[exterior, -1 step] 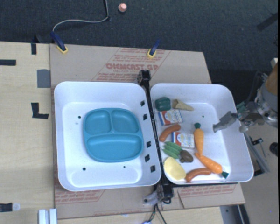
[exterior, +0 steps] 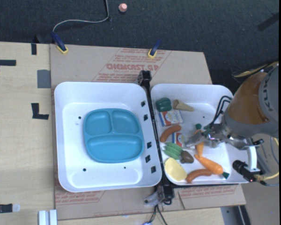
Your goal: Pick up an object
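Note:
The right bin [exterior: 210, 92] holds several toy foods: a teal piece [exterior: 163, 104], a tan cone [exterior: 183, 107], a printed box [exterior: 168, 118], a brown sausage [exterior: 170, 132], a green vegetable [exterior: 173, 150], a dark mushroom [exterior: 187, 157], a yellow lemon [exterior: 175, 170], a carrot [exterior: 210, 163] and an orange sausage [exterior: 198, 175]. My gripper [exterior: 195, 138] hangs low over the middle of this bin, pointing left. It sits just right of the brown sausage and above a small orange piece [exterior: 200, 148]. Nothing can be seen held in it.
The left bin [exterior: 65, 125] carries a blue divided plate [exterior: 114, 135]. The grey arm with its orange band [exterior: 250, 102] reaches over the right bin's right wall. Black clips line the divider [exterior: 150, 125] between the bins. Cardboard lies under both bins.

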Controlling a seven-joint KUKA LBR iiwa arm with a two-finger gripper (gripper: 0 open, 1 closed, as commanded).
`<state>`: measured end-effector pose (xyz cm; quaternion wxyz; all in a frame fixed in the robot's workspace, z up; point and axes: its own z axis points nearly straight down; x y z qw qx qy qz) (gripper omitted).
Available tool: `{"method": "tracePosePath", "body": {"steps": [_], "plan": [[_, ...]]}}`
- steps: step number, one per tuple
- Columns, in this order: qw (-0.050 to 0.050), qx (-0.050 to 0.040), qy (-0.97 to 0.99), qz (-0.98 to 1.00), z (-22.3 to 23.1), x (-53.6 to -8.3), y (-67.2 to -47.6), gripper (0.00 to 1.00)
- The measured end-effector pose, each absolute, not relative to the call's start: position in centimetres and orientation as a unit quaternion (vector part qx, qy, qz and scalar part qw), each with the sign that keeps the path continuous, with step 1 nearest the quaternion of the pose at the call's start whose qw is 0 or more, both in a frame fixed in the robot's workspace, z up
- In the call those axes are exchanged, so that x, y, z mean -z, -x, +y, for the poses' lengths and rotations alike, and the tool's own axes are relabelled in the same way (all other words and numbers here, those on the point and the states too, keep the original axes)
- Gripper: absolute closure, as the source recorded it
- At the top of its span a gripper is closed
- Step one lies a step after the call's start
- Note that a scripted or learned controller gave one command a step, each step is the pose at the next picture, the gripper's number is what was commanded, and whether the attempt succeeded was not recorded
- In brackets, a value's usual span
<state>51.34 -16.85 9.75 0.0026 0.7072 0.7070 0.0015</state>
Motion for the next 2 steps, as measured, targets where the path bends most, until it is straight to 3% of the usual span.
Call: {"method": "tracePosePath", "body": {"steps": [1, 2], "plan": [[0.000, -0.0022, -0.706, 0.708, -16.7, -10.7, -51.4, 1.00], [-0.001, 0.0002, -0.706, 0.708, -11.6, -13.6, -51.0, 1.00]]}}
